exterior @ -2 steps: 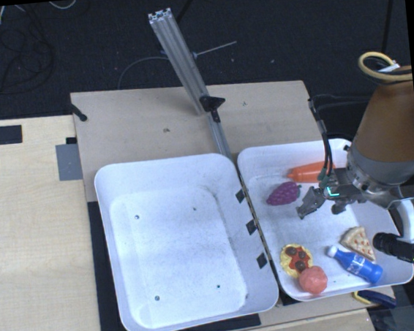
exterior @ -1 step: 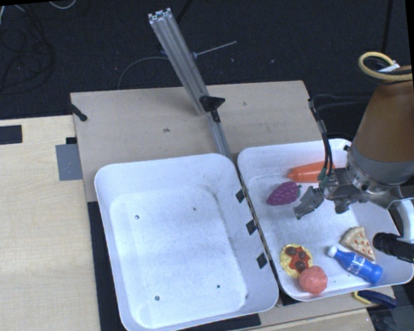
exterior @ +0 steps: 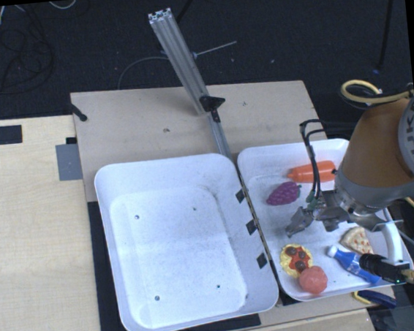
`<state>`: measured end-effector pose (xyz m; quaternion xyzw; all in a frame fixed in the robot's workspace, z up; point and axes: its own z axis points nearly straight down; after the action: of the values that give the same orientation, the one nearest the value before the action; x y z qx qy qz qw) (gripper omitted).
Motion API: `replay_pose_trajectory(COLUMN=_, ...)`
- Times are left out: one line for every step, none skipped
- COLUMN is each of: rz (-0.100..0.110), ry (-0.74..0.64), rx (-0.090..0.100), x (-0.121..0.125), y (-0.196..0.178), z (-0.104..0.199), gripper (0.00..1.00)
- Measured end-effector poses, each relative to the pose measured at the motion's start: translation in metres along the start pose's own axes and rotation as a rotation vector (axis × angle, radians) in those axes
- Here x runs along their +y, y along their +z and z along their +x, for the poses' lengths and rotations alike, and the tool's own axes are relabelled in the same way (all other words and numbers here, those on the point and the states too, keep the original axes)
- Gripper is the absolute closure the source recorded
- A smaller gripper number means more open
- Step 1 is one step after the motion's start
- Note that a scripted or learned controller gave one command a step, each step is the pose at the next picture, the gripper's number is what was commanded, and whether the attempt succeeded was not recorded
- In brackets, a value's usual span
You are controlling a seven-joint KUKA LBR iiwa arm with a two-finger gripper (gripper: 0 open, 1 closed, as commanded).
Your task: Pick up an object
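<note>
The left bin (exterior: 175,245) sits on the desk (exterior: 144,123) well to the left of the gripper, its white floor marked by a few small dark specks. A grey metal rail (exterior: 185,60) slants down from the top of the view toward the seam between the two bins, ending above and to the left of the gripper.

The right bin (exterior: 256,174) holds all the objects. A purple bunch of grapes (exterior: 283,193) lies just up and left of the gripper, near it but apart. Below the gripper, a yellow piece with red and dark spots (exterior: 295,258) rests on the bin floor, and a round pinkish-red ball (exterior: 313,280) lies just beside it toward the bin's front edge.

The gripper (exterior: 301,222) hangs low over the middle of the right bin, pointing left, with its dark fingers (exterior: 296,227) slightly apart and nothing visible between them. An orange carrot (exterior: 311,172) lies above the gripper near the back of the bin, partly crossed by a black cable. To the gripper's right and below, a pizza slice (exterior: 356,241) lies beside a blue tube (exterior: 352,263), which slants toward the bin's front right corner. The grey and orange arm (exterior: 379,161) covers the bin's right side.
</note>
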<state>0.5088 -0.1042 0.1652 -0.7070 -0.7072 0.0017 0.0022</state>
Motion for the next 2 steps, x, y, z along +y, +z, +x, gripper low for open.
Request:
replay_pose_trajectory(rz=0.001, ry=0.0, rx=0.0, x=-0.003, y=0.063, z=0.001, gripper=0.0)
replay_pose_trajectory(rz=-0.006, ry=0.0, rx=-0.001, x=-0.003, y=0.074, z=0.001, gripper=0.0)
